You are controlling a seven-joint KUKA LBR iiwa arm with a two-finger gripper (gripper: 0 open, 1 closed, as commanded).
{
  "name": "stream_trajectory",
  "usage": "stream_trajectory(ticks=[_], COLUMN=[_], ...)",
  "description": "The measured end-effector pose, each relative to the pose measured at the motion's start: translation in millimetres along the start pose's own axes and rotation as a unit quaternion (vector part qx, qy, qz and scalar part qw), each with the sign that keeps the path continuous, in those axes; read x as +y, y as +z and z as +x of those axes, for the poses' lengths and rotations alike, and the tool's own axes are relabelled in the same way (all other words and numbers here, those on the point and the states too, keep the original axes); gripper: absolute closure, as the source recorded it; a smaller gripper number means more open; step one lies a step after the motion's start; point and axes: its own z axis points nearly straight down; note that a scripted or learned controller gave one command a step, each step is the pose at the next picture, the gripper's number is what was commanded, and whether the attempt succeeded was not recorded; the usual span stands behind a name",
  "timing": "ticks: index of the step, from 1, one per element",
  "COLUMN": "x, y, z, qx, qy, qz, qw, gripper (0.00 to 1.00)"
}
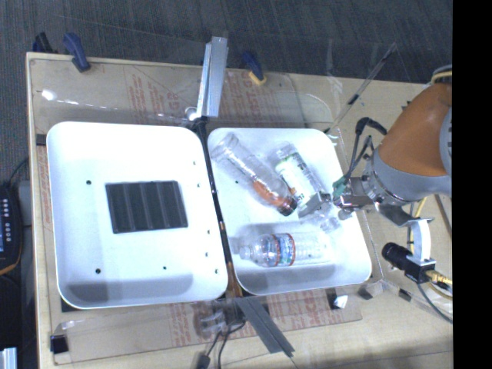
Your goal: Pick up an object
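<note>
The right bin [350, 264] holds three clear plastic bottles. One with an orange-brown end [254, 175] lies diagonally across the middle. A second, with a green and white label [296, 171], lies beside it to the right. A third, with a blue and red label [280, 250], rests along the bin's front. My gripper [323, 204] hangs over the right side of this bin, just right of the green-labelled bottle's lower end. Nothing shows between its fingers.
The left bin [77, 206] has a dark ribbed rectangle [146, 206] on its floor. A metal bar [211, 75] stands at the back between the bins. Blue clamps [77, 52] grip the bench's far edge. The arm's orange band [419, 141] looms at the right.
</note>
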Motion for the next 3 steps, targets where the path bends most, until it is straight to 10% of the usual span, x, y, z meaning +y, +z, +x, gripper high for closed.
stream_trajectory(ticks=[1,3], x=[16.9,96.7], y=[58.6,108.7], z=[43.6,1.1], qx=[0.000,0.001], qy=[-0.057,-0.045], qz=[0.000,0.000], qw=[0.9984,0.9990], gripper=[0.00,0.00])
